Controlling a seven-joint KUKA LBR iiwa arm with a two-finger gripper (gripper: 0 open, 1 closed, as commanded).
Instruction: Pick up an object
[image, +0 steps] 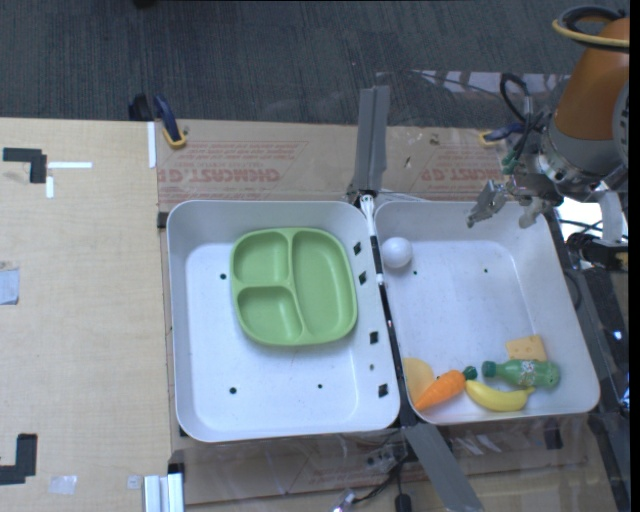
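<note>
In the right bin (470, 300) lie a white ball (397, 252) at the far left corner and, along the near edge, an orange carrot (440, 389), a yellow banana (496, 397), a green bottle (523, 373) and a yellow cheese wedge (526, 348). A pale orange piece (417, 374) sits beside the carrot. My gripper (507, 208) hangs over the far right rim of the right bin, its two fingers spread apart with nothing between them. It is well away from all the objects.
The left bin (200, 370) holds a green divided plate (294, 286). A dark divider bar (372, 140) runs between the bins at the back. Cardboard (260, 165) lies behind the bins, and a wooden bench surface (80, 320) extends to the left.
</note>
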